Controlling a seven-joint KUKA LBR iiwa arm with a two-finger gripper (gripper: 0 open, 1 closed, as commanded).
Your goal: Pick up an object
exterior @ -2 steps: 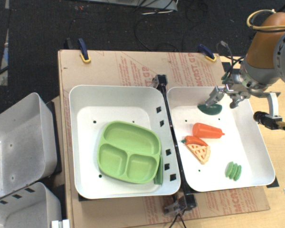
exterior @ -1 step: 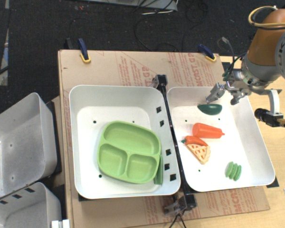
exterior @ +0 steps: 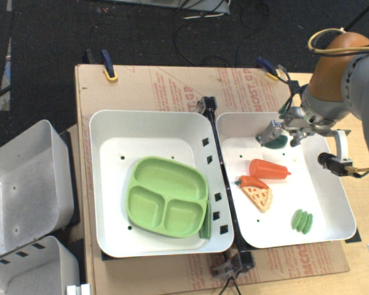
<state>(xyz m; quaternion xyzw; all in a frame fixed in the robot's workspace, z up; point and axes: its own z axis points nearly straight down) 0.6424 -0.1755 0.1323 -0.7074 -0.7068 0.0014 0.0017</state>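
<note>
The green three-compartment plastic tray (exterior: 167, 196) lies in the left white bin (exterior: 107, 128); the orange carrot (exterior: 269, 169) lies in the right white bin (exterior: 332, 217).

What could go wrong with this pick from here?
1. The hand sits over a dark green item near the right bin's back wall; a poor grip there could let the item slip.
2. The carrot, red piece and waffle lie bunched together, so a grab there might nudge the neighbours.
</note>
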